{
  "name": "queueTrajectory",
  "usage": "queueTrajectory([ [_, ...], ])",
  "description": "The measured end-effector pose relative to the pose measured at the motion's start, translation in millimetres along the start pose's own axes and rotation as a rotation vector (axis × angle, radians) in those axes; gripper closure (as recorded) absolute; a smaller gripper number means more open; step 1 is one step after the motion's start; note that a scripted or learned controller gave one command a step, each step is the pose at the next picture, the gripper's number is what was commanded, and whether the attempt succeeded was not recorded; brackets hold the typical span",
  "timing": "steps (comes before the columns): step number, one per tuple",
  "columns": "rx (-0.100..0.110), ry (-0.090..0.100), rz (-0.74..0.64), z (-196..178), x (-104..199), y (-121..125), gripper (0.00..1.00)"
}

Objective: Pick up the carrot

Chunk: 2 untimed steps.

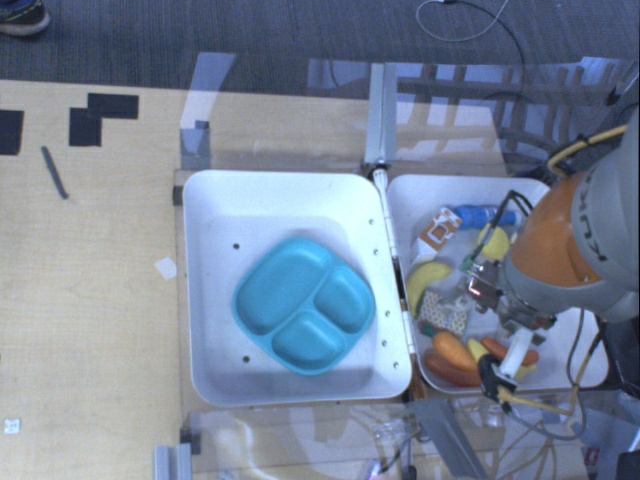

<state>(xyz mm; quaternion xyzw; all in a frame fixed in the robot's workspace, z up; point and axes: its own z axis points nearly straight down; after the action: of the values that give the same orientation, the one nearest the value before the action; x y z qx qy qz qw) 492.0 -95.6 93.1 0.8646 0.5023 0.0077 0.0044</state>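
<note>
The carrot [450, 350], orange and tapered, lies near the front edge of the right bin [405, 208], pointing left. My gripper [478, 280] hangs over the middle of that bin, up and to the right of the carrot and apart from it. The grey wrist and orange band hide the bin's right half. Nothing shows as held.
Around the carrot lie a yellow banana [428, 278], a patterned packet [443, 314], a red piece [455, 376] and small yellow and red bits [482, 349]. A blue bottle [478, 215] and an orange-and-white box [438, 229] sit at the back. The left bin [215, 268] holds a blue divided plate [304, 304].
</note>
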Motion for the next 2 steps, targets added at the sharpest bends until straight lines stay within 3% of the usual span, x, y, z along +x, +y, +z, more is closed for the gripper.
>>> queueTrajectory([
  [1,-0.013,0.011,-0.002,-14,5,5,1.00],
  [2,0.012,-0.009,0.305,-92,28,-19,1.00],
])
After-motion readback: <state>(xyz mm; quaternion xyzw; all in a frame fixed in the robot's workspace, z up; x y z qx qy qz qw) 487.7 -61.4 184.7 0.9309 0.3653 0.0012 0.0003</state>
